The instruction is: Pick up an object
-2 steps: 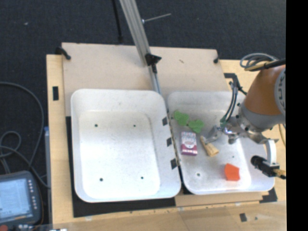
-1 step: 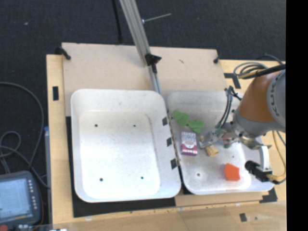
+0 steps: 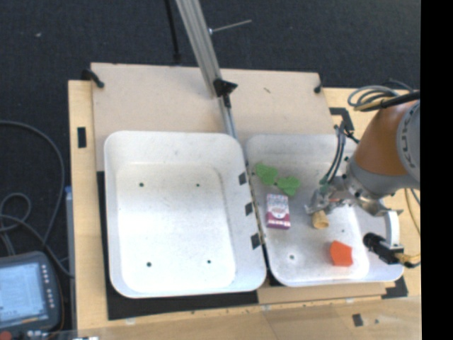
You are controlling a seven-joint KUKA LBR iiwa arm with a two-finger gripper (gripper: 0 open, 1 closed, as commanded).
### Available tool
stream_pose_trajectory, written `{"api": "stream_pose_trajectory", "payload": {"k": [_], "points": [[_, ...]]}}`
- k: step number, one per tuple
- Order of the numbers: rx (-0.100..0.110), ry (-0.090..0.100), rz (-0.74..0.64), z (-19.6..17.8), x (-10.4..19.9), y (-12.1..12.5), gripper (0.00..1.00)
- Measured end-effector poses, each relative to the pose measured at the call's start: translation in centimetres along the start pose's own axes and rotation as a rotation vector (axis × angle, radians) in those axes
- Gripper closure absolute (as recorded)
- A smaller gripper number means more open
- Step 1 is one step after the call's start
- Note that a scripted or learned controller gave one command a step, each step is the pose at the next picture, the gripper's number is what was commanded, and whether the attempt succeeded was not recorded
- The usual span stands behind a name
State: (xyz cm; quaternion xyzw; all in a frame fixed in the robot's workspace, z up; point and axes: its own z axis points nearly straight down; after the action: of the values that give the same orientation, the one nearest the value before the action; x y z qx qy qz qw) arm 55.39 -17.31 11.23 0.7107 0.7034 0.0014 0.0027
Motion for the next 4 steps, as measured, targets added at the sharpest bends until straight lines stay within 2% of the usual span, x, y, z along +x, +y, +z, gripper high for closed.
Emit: {"api": "stream_pose_trajectory", "payload": {"k": [1,3,4], "points": [[-0.002,-0.001,-0.013,-5.9,0.5,0.9,1.00],[-0.001,-0.001,-0.015,-15.0,0.5,2.0,1.00],[0.004,0.001,-0.015,-14.0,4.9,1.9,1.00]]}}
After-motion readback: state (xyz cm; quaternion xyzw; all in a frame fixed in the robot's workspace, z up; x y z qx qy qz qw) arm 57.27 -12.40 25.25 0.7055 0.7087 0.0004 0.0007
